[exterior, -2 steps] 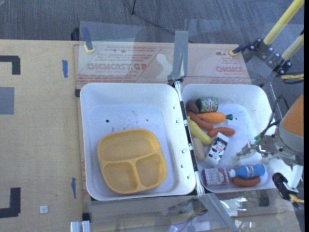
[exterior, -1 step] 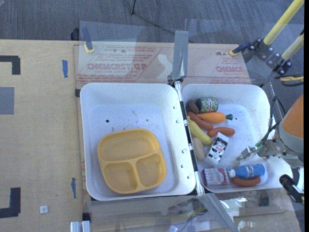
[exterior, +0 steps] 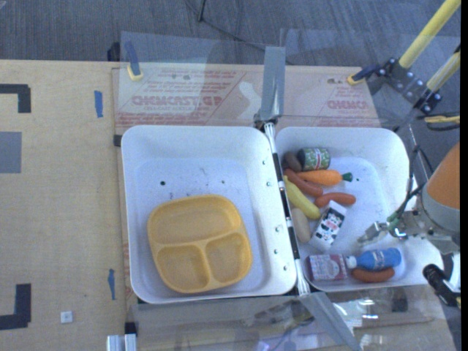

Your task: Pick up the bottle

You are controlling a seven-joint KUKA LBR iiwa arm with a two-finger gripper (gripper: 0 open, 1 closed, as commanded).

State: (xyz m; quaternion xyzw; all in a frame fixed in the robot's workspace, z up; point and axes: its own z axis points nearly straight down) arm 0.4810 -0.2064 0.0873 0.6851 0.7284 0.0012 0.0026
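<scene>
The bottle (exterior: 380,258) is blue with a white cap and lies on its side near the front of the right bin (exterior: 398,148). Its cap points left toward a pink-labelled pack (exterior: 327,267), and a red sausage (exterior: 374,274) lies just in front of it. My gripper (exterior: 382,230) hangs just behind and above the bottle, on the right side of that bin. The grey arm with its orange band (exterior: 447,185) comes in from the right edge. Nothing can be seen held in the gripper.
The right bin also holds a green can (exterior: 314,158), a carrot (exterior: 322,178), two more sausages (exterior: 335,199), a yellow banana (exterior: 301,199) and a small black-and-white carton (exterior: 329,225). A yellow divided plate (exterior: 199,241) lies in the left bin (exterior: 146,152).
</scene>
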